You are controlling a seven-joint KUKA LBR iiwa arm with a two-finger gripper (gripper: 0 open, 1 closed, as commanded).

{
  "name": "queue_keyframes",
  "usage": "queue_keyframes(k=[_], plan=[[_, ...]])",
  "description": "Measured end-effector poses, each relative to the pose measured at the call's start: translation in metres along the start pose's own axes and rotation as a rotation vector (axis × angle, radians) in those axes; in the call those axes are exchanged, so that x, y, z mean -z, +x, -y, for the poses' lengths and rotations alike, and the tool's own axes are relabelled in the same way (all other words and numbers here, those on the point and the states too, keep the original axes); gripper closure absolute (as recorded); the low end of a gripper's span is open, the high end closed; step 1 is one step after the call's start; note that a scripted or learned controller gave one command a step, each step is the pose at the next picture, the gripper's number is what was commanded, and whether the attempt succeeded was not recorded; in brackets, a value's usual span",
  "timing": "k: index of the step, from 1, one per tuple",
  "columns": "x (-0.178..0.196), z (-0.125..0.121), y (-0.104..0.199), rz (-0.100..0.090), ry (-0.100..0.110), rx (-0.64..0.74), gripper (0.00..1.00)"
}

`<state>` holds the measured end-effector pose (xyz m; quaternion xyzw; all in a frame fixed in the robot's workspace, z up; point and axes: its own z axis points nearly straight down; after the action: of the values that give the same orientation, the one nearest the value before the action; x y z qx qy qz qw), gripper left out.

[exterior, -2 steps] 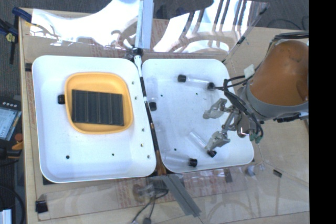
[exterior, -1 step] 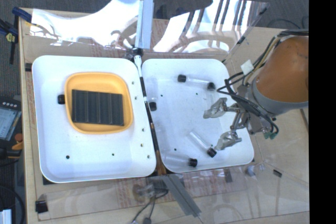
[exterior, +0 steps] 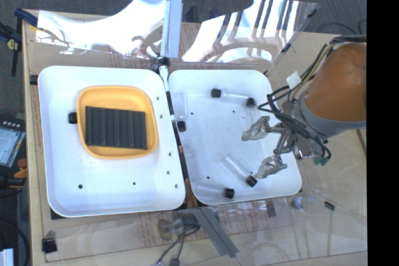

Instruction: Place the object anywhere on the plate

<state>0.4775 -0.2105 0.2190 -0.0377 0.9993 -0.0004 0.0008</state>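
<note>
**Open jaws hang over clear tubes in the right bin; plate waits in the left**

The yellow plate [exterior: 116, 121] lies in the left bin [exterior: 56, 190], roughly at its middle, with a dark ribbed slab [exterior: 116, 128] flat on it. Set there, it is a wide, fixed target well apart from the arm, so any drop over that bin's centre should land on it.

The gripper [exterior: 263, 147] sits over the right bin [exterior: 206, 152], toward that bin's right edge. Its jaws stand spread apart with nothing between them; one finger points toward the bin's middle, the other lower toward the near right corner. That spread suggests readiness to close on something below.

The likely object is a clear tube with a black cap [exterior: 240, 172], lying just beside the lower finger near the bin's near right corner. A second clear tube [exterior: 233, 96] lies near the far edge of the same bin. The task does not say which is meant.

Much is hard to read. The tubes are nearly see-through against the white floor, so their outlines are faint. Small black pieces [exterior: 228, 193] near the near edge could be loose caps or fixings; I cannot tell. The arm's orange band [exterior: 340, 87] is cut off at the right, and cables [exterior: 293, 112] cross the wrist. Shiny panels [exterior: 249, 28] behind the bins throw confusing reflections along the worktop's far edge.
</note>
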Motion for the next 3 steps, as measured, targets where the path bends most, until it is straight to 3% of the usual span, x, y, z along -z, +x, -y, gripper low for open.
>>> queue_keyframes(k=[3], plan=[[0.0, 0.0, 0.0, 0.0, 0.0, 0.0, 0.0]])
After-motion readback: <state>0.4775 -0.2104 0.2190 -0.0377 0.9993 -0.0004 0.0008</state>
